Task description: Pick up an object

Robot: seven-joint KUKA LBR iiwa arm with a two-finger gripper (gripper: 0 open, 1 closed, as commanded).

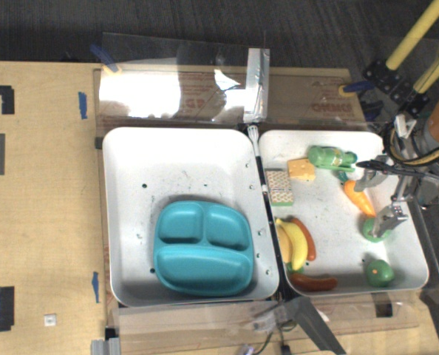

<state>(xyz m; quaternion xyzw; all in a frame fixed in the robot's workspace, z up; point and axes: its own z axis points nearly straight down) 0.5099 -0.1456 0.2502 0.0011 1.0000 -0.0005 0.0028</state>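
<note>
My gripper (388, 219) hangs low at the right side of the right bin (330, 198), coming down from the arm at the right edge. It is right over a pale green toy (370, 232), which it partly hides. An orange carrot (358, 198) lies just up and left of it. A green toy (332, 157) and a yellow cheese wedge (301, 169) lie near the bin's far side. A banana (293, 244) with a red piece beside it, a red sausage (312, 281) and a round green fruit (380, 273) lie toward the front.
The left bin (131, 168) holds a teal divided plate (203, 248) at its front. A checkered block (279, 187) leans by the wall between the bins. Yellow poles and cables (415, 28) stand at the upper right.
</note>
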